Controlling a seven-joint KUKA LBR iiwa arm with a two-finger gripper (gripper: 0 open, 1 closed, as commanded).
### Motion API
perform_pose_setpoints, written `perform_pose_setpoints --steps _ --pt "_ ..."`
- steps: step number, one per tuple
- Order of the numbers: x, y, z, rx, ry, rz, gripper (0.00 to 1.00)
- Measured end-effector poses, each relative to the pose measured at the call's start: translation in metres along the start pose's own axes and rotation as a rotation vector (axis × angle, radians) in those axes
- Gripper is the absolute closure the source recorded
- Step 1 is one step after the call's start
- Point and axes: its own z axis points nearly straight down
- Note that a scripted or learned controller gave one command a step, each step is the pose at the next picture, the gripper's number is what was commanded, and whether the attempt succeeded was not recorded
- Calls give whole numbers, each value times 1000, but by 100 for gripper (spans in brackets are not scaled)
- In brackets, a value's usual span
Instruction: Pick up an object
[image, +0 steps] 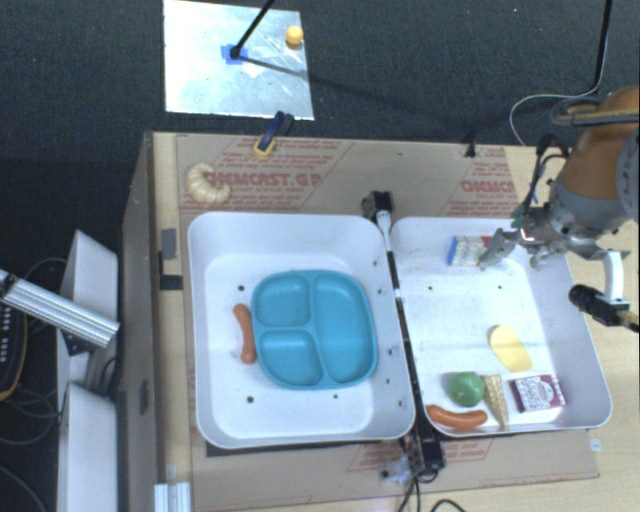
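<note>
Starting at the left, we see the left bin (215, 300) holding a blue divided tray (313, 328) with a sausage (245, 333) lying just beside its left edge; none of this is near the arm. Moving across the divider into the right bin (590, 385), a small blue and white packet (464, 250) lies at the far edge, and along the near edge sit a second sausage (457, 418), a green ball (463, 388), a cone (496, 398), a yellow piece (510, 348) and a small red and white box (537, 393). At the far right the gripper (515, 243) hangs over the far part of this bin, just beside the packet, and we see nothing held in it; whether it is spread or closed we cannot tell. We judge the approach step is in hand, with the packet the likeliest target. The next move calls for centring over the packet and descending squarely, since it lies close to the bin wall.
</note>
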Motion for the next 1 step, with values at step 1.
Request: perform_pose_setpoints --steps 1 --pt "-28 -84 8 3 0 3 0"
